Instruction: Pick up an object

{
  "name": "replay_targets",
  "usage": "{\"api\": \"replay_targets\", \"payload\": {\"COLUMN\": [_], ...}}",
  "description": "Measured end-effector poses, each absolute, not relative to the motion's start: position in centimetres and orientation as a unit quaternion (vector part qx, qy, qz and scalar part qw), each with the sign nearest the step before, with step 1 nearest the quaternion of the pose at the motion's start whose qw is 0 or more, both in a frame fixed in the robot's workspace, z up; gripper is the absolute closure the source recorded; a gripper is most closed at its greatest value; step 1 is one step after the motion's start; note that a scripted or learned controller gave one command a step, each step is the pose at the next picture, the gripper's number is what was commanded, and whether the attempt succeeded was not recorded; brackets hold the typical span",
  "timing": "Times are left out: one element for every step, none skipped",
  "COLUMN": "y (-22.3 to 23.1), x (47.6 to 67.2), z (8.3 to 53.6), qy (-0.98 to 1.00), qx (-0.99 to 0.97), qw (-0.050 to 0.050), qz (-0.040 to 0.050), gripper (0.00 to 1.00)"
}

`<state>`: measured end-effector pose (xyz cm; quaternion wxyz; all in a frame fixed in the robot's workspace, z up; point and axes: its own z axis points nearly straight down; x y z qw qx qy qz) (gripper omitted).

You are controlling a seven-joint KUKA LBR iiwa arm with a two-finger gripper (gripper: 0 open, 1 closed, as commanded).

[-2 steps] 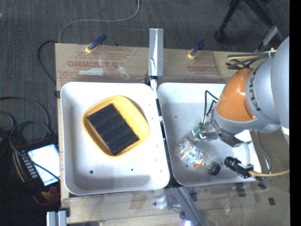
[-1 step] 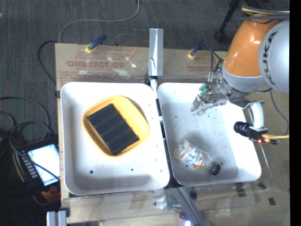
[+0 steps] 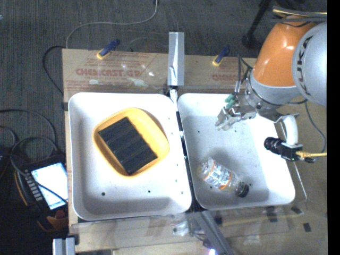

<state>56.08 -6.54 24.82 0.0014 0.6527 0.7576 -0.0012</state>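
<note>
Hand point(image 3: 229, 116) hangs over the right bin point(image 3: 276, 195), in that bin's far half, closer to its far edge than to its near one. It points down toward the bin floor, with nothing seen between the fingers; whether they are spread or closed cannot be told from this slant. Above it the grey arm point(image 3: 319, 57) with its orange band point(image 3: 279, 57) comes in over the bin's far right corner. A small black fitting point(image 3: 279, 146) with a yellow cable sits at the bin's right edge, just beside a white piece on the rim. Clear plastic bottle point(image 3: 220, 177), crumpled, with an orange-marked label and a dark cap, lies on its side in the near half of the right bin, cap toward the near right corner, well apart from the hand. Left bin point(image 3: 85, 195) touches the right one along the middle divide; in it lies a yellow dish point(image 3: 156, 129) tilted at a diagonal, carrying a black ridged slab point(image 3: 127, 145), set toward the bin's centre. Beyond both bins the worktop point(image 3: 106, 70) shows brown board with red lettering, two blue-and-yellow clamps point(image 3: 108, 48) at its far edge and a grey metal post point(image 3: 176, 62) between the bins. A lit tablet point(image 3: 47, 184) lies on the floor off the left edge.
</note>
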Motion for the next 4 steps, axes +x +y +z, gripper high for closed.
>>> {"api": "replay_targets", "payload": {"y": [-10.7, -10.0, -13.0, -11.5], "x": [53.1, 48.3, 52.7, 56.6], "z": [11.9, 13.3, 12.6, 14.9], "qy": [0.821, 0.811, 0.758, 0.772], "qx": [0.570, 0.585, 0.652, 0.636], "qw": [-0.001, -0.001, 0.000, 0.000], "qz": [-0.0011, -0.0011, -0.0010, -0.0009], "gripper": [0.00, 0.00, 0.00, 0.00]}}
